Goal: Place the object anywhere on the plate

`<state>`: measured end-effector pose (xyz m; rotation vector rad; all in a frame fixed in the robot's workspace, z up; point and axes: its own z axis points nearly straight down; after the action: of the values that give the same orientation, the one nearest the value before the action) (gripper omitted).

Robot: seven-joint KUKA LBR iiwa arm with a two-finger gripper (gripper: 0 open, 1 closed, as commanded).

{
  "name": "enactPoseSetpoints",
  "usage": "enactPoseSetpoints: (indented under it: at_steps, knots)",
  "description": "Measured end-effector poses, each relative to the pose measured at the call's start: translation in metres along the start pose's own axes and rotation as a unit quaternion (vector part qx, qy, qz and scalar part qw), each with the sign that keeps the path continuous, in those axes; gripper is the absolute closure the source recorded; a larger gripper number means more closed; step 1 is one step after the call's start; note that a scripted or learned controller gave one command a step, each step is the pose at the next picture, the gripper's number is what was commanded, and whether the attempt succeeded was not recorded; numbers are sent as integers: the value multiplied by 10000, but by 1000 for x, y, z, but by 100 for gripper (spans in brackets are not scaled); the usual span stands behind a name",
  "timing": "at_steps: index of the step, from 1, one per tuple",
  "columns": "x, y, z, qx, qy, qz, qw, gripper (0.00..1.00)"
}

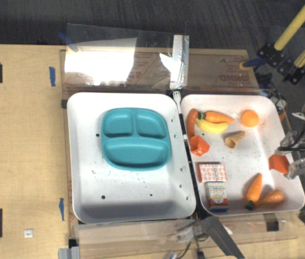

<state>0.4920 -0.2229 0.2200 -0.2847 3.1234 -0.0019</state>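
The likely object was the orange-red block point(278, 163), lying at the right wall of the right bin point(260, 144), just beside the gripper point(298, 158). Whether the jaws stood apart or together could not be told, nor whether they touched the block.

Handling, as judged: a light, stiff toy piece with smooth faces, liable to slip. Grip across two opposite flat sides, near the middle.

Appearance: small, chunky, uniformly orange-red, with blunt corners. The teal plate point(136, 136) lay in the left bin point(87, 188), well apart.

Robotics lab: plywood bench point(22, 161), taped markers point(52, 75), twin white bins point(82, 144).
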Motion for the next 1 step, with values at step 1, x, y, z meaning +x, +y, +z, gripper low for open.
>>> enactPoseSetpoints:
  at_steps: [1]
  knots:
    - [4, 7, 2, 4, -2, 1397, 9902, 100]
